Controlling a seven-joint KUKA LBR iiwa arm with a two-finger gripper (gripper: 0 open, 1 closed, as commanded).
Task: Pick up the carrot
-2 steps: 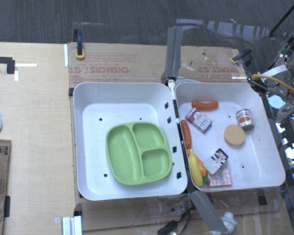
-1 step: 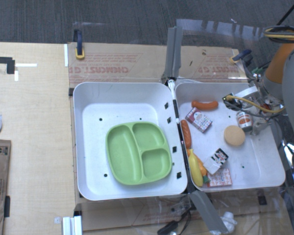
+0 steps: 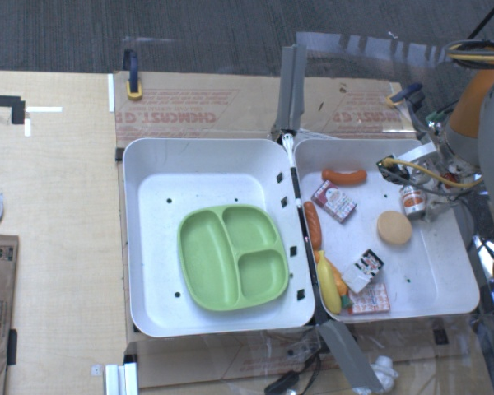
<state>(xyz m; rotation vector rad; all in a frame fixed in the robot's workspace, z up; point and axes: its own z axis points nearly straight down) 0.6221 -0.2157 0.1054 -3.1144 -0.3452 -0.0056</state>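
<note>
Carrot (image 3: 339, 281) not picked yet: it lies in the right bin (image 3: 445, 299), at the bin's near-left corner, against the banana (image 3: 325, 282) along the divider wall. Gripper (image 3: 420, 194) sits well apart from it, toward the far-right side over that bin. Can't tell the jaw state. Approach and grasp both remain.

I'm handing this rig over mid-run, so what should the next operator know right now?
Gripper: at the right bin's far right side, around a small can; finger state unclear.
Carrot: low at the right bin's left edge, beside the banana, away from the gripper.
Nearby: two sausages, a bread roll, small cartons. The green divided plate sits in the left bin.
Done: nothing; the carrot is not picked up.
Left: reach the carrot, grasp, lift.
</note>
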